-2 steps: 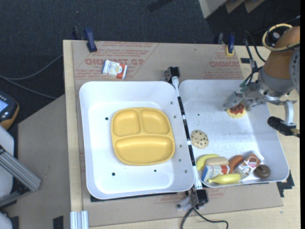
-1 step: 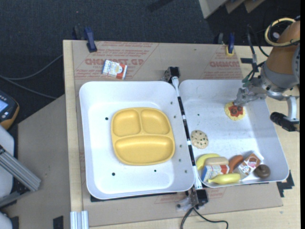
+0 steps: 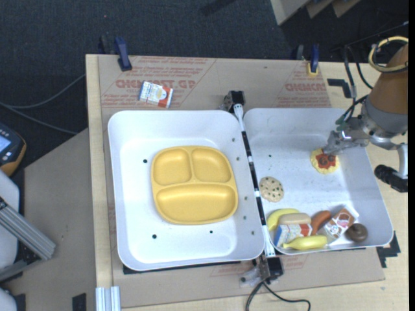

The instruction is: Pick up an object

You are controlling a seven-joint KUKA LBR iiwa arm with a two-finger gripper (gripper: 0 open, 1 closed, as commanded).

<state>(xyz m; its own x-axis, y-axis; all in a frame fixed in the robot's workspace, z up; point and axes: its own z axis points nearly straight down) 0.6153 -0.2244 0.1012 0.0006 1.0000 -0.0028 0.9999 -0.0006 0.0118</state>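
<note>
- Pincer (image 3: 332, 149): low over the right bin, at the end of the grey arm (image 3: 386, 118) with its orange band. Whether its fingers are wide or narrow, cannot tell; they are small and dark against the bin floor.
- Pizza slice toy (image 3: 324, 161): round, yellow with red centre, directly beneath and just in front of the pincer tip, touching or nearly so; contact cannot be judged.
- Cookie (image 3: 272, 188): tan with dark chips, to the pincer's left and nearer the camera, close to the divide between bins.
- Cluster of toy food (image 3: 311, 227): banana, small carton, sausage, brown round piece; well in front of the pincer, against the right bin's near wall.
- Right bin (image 3: 285, 125): white, shallow; the pincer sits over its far right part.
- Left bin (image 3: 130, 173): white, well to the pincer's left.
- Yellow divided plate (image 3: 193, 184): three compartments, lying centred in the left bin.
- Small carton (image 3: 155, 94): red, white and blue, on the bench board beyond the left bin, far left of the pincer.
</note>
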